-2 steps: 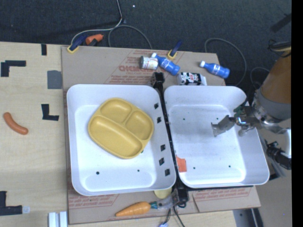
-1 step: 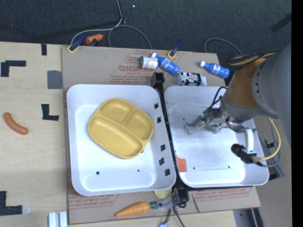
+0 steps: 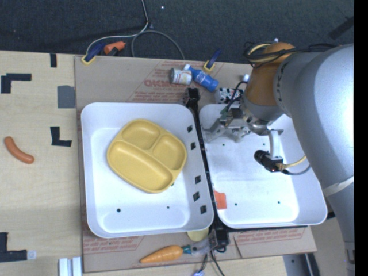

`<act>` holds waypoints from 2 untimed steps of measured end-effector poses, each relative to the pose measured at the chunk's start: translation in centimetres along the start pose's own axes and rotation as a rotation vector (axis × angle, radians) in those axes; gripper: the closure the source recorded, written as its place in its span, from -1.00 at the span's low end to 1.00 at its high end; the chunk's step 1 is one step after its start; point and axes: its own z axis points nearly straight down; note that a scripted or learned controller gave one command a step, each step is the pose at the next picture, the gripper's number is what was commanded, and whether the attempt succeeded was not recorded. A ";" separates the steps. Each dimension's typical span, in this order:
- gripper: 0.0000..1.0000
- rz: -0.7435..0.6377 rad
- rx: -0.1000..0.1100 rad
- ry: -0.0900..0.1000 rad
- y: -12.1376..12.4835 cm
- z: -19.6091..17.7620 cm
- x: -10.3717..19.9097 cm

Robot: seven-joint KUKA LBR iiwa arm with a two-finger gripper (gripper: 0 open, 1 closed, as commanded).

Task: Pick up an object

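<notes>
A yellow divided plate (image 3: 147, 154) lies in the left white bin (image 3: 98, 211), slightly left of its middle. A small orange-red piece (image 3: 219, 200) rests on the floor of the right white bin (image 3: 299, 209), close to its left wall. My gripper (image 3: 215, 129) is low over the far left corner of the right bin, well above the orange-red piece in the view. Nothing shows in its grasp.
Outside the bins, an orange sausage (image 3: 19, 150) lies on the wooden bench at far left. A toy carrot (image 3: 163, 254) sits below the bins. A blue and white bottle (image 3: 195, 76) lies behind them. Clamps (image 3: 103, 49) hold the cardboard's back edge.
</notes>
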 end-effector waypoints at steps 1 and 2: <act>-1.00 0.005 0.004 0.001 3.1 0.1 -1.7; 1.00 0.004 0.003 -0.002 3.0 -1.0 -1.7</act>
